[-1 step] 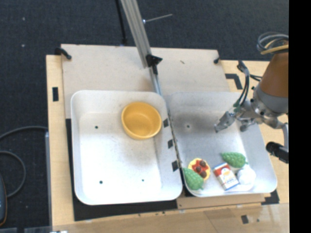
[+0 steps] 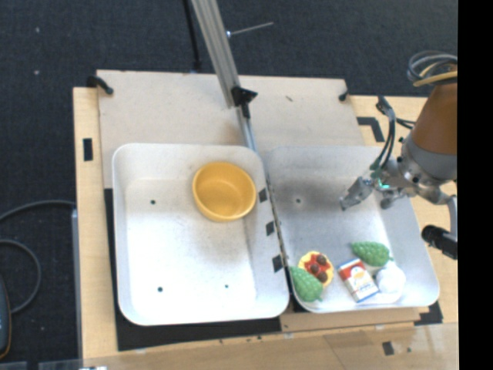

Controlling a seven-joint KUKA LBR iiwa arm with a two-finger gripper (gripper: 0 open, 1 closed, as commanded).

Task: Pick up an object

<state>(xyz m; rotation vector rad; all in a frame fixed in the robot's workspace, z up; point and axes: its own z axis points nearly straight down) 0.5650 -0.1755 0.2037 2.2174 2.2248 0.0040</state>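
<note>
The jaws (image 2: 362, 193) hang over the bare far part of the right bin (image 2: 323, 168), whether parted or clenched I cannot tell, grasping nothing visible. The pickable things crowd that bin's near edge: two green pieces (image 2: 370, 251), one red-and-white box (image 2: 358, 278), one white ball (image 2: 390, 280), one yellow-red toy (image 2: 316, 266). One yellow bowl (image 2: 223, 190) sits in the left bin (image 2: 154, 284).

Wooden bench (image 2: 88, 206) is sitting on dark carpet (image 2: 77, 21). A beige board (image 2: 177, 106) is lying across its rear half, black clips at the back corners. A slanted aluminium rail (image 2: 214, 33) is running from the top edge down to the seam between the bins. Grey cable (image 2: 23, 237) is looping across the carpet at the left edge.
</note>
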